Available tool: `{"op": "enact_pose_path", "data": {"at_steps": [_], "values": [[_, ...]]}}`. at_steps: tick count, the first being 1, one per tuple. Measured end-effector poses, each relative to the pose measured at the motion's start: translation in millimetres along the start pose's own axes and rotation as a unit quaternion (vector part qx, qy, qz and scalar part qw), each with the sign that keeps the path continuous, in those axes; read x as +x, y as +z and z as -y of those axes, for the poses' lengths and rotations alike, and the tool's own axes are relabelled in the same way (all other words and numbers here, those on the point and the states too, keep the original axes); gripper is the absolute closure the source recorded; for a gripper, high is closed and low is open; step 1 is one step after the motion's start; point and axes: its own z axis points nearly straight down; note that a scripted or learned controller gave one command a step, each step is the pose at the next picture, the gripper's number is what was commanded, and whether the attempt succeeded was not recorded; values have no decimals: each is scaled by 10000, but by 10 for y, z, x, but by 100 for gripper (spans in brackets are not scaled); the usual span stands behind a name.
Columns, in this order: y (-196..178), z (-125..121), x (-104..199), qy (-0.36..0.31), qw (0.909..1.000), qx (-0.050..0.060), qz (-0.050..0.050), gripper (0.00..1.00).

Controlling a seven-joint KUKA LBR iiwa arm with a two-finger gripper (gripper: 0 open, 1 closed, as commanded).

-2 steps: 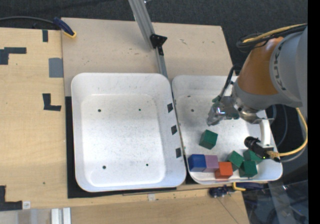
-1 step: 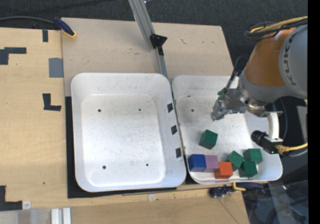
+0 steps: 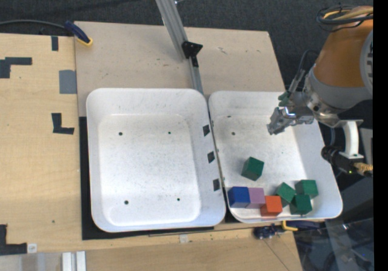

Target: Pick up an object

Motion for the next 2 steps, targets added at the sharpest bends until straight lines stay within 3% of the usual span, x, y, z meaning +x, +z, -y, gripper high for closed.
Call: {"op": "enact_pose_path", "data": {"at_steps": [1,2], "values": [[-122,-5,3,1,10000,27,-6,100],[58,-226,459,-18,10000,40,-8,100]]}}
